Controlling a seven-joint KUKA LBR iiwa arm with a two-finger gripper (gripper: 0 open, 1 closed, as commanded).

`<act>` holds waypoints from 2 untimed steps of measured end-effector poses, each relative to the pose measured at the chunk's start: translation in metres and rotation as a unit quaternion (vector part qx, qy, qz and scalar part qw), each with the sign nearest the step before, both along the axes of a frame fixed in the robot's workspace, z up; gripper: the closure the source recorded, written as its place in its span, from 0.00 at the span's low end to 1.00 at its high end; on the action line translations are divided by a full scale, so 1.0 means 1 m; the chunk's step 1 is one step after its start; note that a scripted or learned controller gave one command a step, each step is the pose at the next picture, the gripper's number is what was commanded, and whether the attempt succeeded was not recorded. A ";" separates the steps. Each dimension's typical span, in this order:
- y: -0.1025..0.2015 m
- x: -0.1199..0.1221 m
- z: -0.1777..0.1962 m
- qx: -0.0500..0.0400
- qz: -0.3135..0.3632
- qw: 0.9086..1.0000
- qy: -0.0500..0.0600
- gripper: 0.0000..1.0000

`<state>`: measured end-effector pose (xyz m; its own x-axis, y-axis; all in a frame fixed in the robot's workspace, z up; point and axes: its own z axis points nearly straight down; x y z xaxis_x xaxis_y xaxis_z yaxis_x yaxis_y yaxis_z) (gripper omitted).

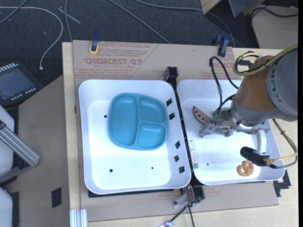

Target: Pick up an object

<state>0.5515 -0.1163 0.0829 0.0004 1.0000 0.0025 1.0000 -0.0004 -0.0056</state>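
Orange-brown and ring-shaped, a small pretzel-like object (245, 168) lies in the right bin (208, 171), near its near right corner. It is well apart from the gripper (203, 122), which is lower in the far left part of the same bin, just above the white floor. The gripper's two fingers are spread apart in a V, and nothing is between them; it is released. One finger (198, 113) points to the far left, the other to the near left. The pretzel-like object is to the right of the gripper and nearer to the viewer, beside a black part with a yellow cable (258, 157) that hangs from the arm (265, 89).

In the left bin (90, 141) lies a blue divided plate (138, 121) with three compartments. It sits flat in the far half of this bin, a little toward the right wall. Both bins stand side by side on a tabletop (75, 126) covered with brown cardboard.
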 end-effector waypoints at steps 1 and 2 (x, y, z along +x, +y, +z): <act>0.000 0.001 0.013 0.000 0.000 1.000 -0.002 1.00; 0.004 -0.006 0.062 -0.001 0.001 1.000 -0.004 1.00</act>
